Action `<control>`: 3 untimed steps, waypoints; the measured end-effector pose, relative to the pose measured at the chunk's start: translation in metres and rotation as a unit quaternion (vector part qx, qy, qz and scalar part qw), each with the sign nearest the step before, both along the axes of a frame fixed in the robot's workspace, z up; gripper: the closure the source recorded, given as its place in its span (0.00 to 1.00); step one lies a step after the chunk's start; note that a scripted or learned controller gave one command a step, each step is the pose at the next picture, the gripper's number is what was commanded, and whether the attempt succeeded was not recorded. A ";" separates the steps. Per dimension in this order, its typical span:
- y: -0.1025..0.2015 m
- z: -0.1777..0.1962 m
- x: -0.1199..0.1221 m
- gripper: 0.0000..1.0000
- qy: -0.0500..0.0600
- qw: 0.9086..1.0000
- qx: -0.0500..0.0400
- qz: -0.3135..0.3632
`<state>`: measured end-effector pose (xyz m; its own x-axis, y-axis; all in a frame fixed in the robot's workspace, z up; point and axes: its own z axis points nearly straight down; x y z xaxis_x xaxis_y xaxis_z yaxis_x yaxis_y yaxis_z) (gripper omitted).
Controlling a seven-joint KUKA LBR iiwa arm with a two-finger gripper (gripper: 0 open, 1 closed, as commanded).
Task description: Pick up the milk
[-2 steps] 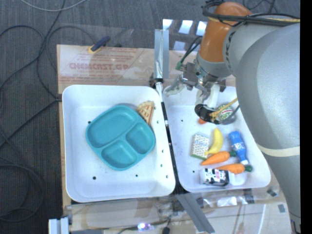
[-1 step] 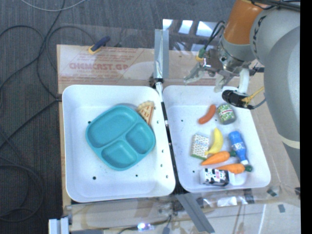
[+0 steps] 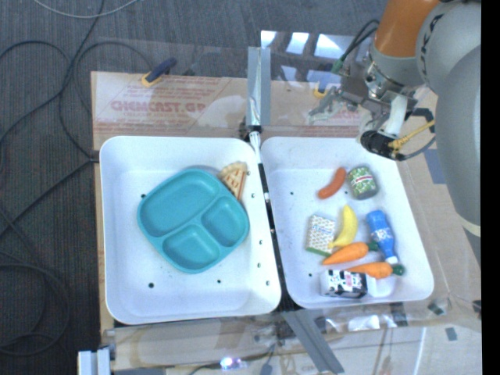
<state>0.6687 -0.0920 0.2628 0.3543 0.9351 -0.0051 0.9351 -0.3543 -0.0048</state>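
Observation:
The milk [image 3: 344, 283] is a small black-and-white carton lying on its side at the front edge of the right bin [image 3: 301, 287]. An orange carrot [image 3: 373, 269] touches its upper right side. The gripper [image 3: 334, 104] hangs above the bench behind the right bin's back wall, far from the milk, on the grey arm with the orange band [image 3: 406, 14]. Nothing shows in its grasp.
The right bin also holds a red sausage [image 3: 331, 182], a green can [image 3: 362, 181], a banana [image 3: 346, 226], a blue bottle [image 3: 381, 233], a second carrot [image 3: 345, 253] and a small patterned packet [image 3: 319, 233]. In the left bin lie a teal divided plate [image 3: 194, 219] and a waffle wedge [image 3: 233, 178].

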 end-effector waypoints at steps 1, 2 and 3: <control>0.089 -0.083 -0.001 0.00 0.001 0.997 0.002 0.077; 0.089 -0.077 -0.001 1.00 0.004 0.997 0.001 0.079; 0.071 0.159 0.001 1.00 -0.001 0.999 0.000 0.035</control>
